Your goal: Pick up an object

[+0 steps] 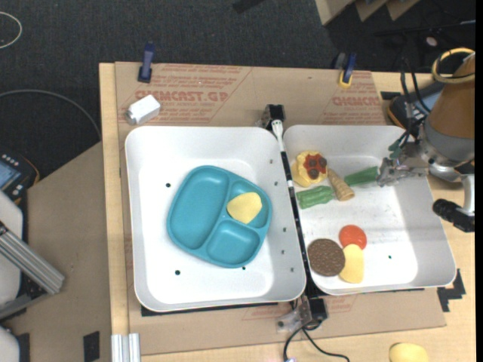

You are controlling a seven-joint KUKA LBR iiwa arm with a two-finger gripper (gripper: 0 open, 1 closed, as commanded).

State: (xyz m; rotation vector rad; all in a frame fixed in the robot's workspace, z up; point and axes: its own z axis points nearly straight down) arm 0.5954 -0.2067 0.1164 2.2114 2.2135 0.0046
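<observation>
The right bin (423, 270) holds several toy foods. A yellow piece with red toppings (310, 167) lies at the back left, with a tan cone (340, 186) and a green pickle-like piece (315, 196) beside it. A second green piece (361, 177) lies farther right, its right end touching my gripper (389, 172), which sits low over the bin's back right part. A brown cookie (326, 256), a red round piece (352, 237) and a yellow piece (352, 267) lie near the front.
The left bin (151, 164) holds a blue divided plate (198, 210) with a yellow piece (244, 207) on it. A white block (143, 109) and two blue clamps (146, 60) sit at the bench's back. A yellow object (407, 352) lies off the front right.
</observation>
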